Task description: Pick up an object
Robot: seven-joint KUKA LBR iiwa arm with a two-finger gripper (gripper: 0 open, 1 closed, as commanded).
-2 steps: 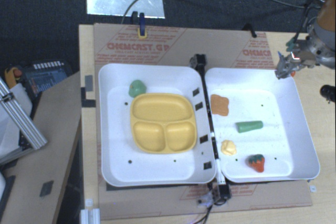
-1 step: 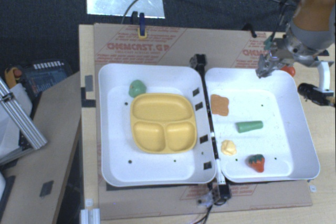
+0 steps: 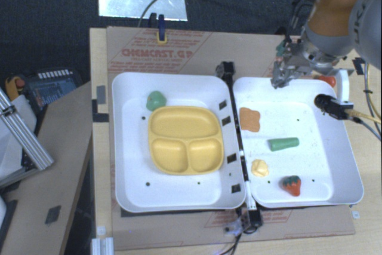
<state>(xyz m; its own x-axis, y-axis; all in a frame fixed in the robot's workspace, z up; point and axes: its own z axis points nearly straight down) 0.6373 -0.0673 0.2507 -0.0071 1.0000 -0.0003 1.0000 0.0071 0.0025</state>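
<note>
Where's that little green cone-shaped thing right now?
The green cone lies in the right bin, near its middle, below the orange piece and above the small yellow piece.

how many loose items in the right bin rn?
4, possibly more hidden under the arm. Orange piece near the left wall; green cylinder mid-bin; pale yellow lump below it; red-and-green item toward the front. Gripper hangs at the back rim.

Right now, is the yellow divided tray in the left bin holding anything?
Empty. The yellow tray shows bare yellow in all three compartments; the green piece lies beside its upper-left corner on the left bin floor.
</note>
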